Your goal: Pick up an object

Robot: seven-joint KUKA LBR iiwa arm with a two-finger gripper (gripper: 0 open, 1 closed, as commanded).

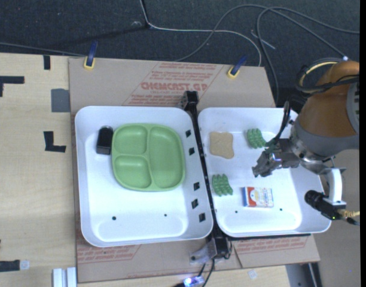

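Nearest the camera, at the six o'clock edge of the view, a black clamp [212, 250] sits at the foot of the seam between the two white bins, on the brown cardboard sheet [165, 82] that carries them.

Left bin [90, 178]: a green divided plate [149, 157] fills its middle, with three compartments. A small black block [104, 140] lies at the plate's nine o'clock, just beside its rim.

Right bin [290, 220]: four things lie well apart from one another. A tan sponge-like square [222, 144] rests near the seam, toward ten o'clock within the bin. A green knobbly piece [255, 137] lies toward twelve o'clock. A second green knobbly piece [222, 185] lies at about eight o'clock, close to the seam. A small white box with red and blue print [258, 197] lies flat at about six o'clock.

From three o'clock the grey arm with its orange band [329, 109] reaches in over the right bin. Its gripper [264, 166] hangs above bare bin floor, between the upper green piece and the printed box, touching neither as far as can be seen. Whether its fingers are apart or together cannot be told; they are dark and blurred. Nothing is seen between them.

Cables [231, 23] trail across the dark floor at twelve o'clock.
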